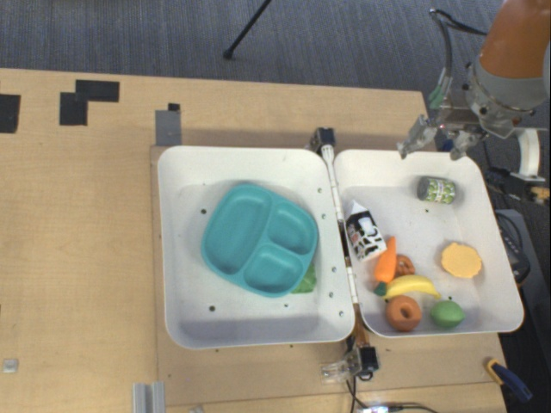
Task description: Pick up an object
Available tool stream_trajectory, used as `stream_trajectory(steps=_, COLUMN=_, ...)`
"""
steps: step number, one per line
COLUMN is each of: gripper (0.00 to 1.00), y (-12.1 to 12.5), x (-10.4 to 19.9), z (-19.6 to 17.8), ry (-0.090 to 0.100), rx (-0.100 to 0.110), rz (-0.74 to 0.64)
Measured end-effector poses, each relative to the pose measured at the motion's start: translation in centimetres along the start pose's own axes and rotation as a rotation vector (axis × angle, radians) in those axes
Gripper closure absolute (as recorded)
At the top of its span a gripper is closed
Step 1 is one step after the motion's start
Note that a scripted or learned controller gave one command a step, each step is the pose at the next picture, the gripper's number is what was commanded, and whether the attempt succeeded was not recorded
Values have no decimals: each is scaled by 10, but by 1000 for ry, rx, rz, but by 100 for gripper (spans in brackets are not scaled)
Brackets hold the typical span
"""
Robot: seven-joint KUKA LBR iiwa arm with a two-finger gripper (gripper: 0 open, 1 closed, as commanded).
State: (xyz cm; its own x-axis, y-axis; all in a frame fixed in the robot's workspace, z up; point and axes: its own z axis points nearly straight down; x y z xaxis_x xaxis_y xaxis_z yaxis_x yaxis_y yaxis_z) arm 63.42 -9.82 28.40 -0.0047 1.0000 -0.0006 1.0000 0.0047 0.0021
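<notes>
My gripper (436, 141) hangs open above the far edge of the right bin (387, 175), with nothing between its fingers. Below it in that bin lie a small green can (437, 190) on its side, a yellow round cookie (461, 261), a black-and-white carton (363, 231), an orange carrot (386, 263), a yellow banana (411, 286), a brown doughnut (404, 313) and a green lime (447, 315). The can is the object closest to the gripper.
The left bin (185, 231) holds a teal divided tray (261, 239) with something green (304, 283) peeking from under its near right corner. A ridge (337, 222) separates the two bins. Cables run along the bench's right side.
</notes>
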Motion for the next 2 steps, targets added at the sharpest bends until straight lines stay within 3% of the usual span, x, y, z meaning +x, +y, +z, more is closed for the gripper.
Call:
stream_trajectory(steps=1, gripper=0, y=-24, x=-47, z=91, ry=0, rx=2, rz=-103)
stream_trajectory(steps=2, gripper=0, y=5, x=-103, z=175, ry=-11, rx=-20, rz=-124)
